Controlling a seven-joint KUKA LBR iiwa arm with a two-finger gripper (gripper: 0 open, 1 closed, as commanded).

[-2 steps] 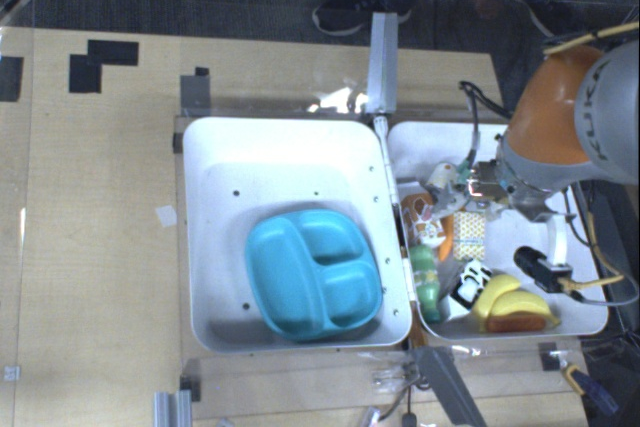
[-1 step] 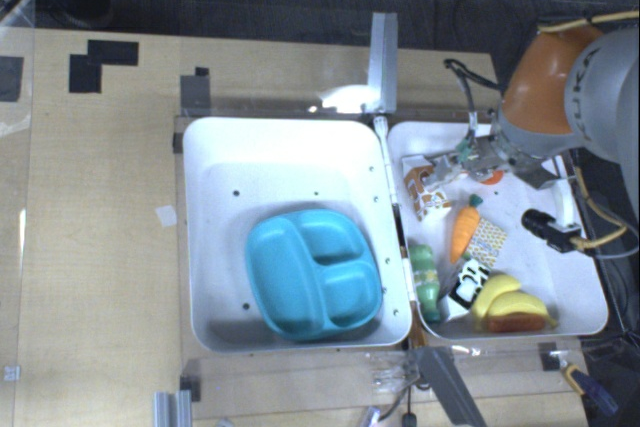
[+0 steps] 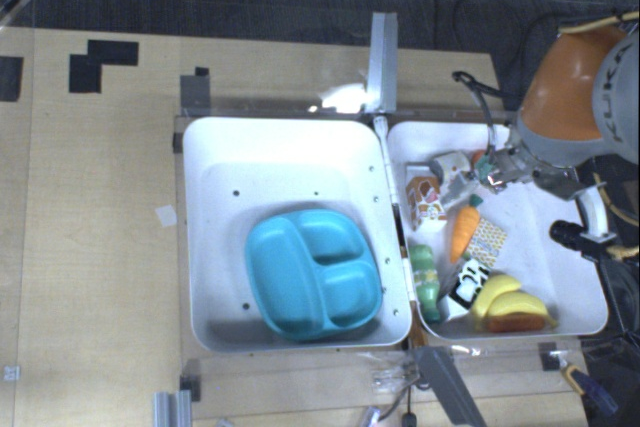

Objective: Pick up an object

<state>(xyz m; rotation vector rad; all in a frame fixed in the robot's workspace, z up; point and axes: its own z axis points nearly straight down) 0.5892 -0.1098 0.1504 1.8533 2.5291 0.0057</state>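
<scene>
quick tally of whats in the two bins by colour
blue: 1, the blue plastic divided tray in the left bin
orange: 1, the orange toy carrot
yellow: 1, the yellow toy bananas
green: 1, the green bottle-shaped toy
black and white: 1, the black and white block
white with brown print: 1, the small printed carton
total: 6 that I can tell apart

You have an orange plastic carrot point(image 3: 464, 230) lying tilted just below the gripper point(image 3: 462, 177), its narrow end nearest it. A small white carton with a brown print point(image 3: 426, 199) lies just left of the gripper. Yellow plastic bananas point(image 3: 507, 296) rest well below it, with a black-and-white block point(image 3: 466, 286) touching their left side.
</scene>
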